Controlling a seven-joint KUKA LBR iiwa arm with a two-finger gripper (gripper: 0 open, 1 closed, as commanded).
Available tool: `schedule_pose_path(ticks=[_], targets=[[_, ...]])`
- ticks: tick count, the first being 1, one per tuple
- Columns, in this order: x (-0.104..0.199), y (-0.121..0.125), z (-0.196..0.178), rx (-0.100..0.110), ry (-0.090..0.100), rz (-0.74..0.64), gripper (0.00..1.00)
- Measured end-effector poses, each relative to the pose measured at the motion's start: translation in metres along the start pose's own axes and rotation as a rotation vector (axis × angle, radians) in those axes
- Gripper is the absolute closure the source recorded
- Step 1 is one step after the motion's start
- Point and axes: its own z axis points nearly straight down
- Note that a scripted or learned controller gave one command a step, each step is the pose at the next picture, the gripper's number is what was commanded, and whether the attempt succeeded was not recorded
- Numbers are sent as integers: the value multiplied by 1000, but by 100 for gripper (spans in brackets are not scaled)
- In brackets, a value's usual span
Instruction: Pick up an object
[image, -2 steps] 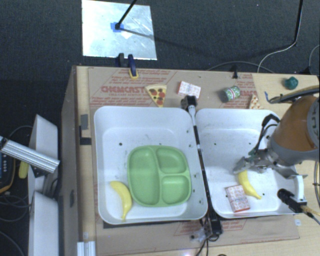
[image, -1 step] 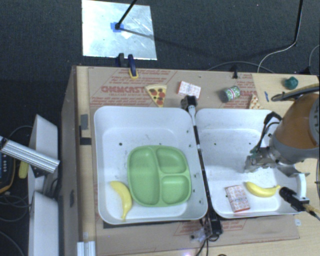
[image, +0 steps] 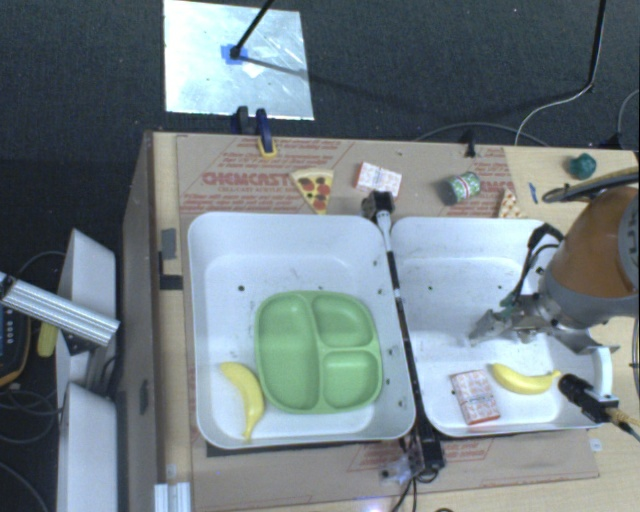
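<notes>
1. Along the near edge of the right shallow white plastic bin (image: 440, 250) lie a small flat red-and-white printed packet (image: 475, 395) and, just beside it toward the bin's near right corner, a yellow plastic banana (image: 524, 379) lying on its side.
2. In the near left corner of the left shallow white plastic bin (image: 215, 250) lies a second yellow plastic banana (image: 245, 395), curved along the bin wall and touching the rim of a pale green divided plastic plate (image: 320, 350) with three compartments, which takes up the near middle of that bin.
3. Above the middle of the right bin, just beyond the first banana, hangs the two-finger metal gripper (image: 492, 328) of the grey arm with its orange band (image: 595, 250); the arm comes in over the bin's right edge. The grey fingers point left and down toward the bin floor, and nothing shows between them; how wide they stand I cannot tell.
4. On the far strip of the brown cardboard-covered bench (image: 260, 165), beyond the bins, lie a toy pizza slice (image: 313, 188), a small white-and-red printed card (image: 378, 179) and a small green-and-white can (image: 462, 186) on its side, spaced left to right.
5. At the bench's far edge a blue-and-yellow clamp (image: 262, 132) grips the board.
</notes>
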Motion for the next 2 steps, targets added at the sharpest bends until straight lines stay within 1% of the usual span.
schedule_pose_path(ticks=[1,2], targets=[[-42,-39,-18,3,-1,4,0],[21,-39,11,2,1,0,0]])
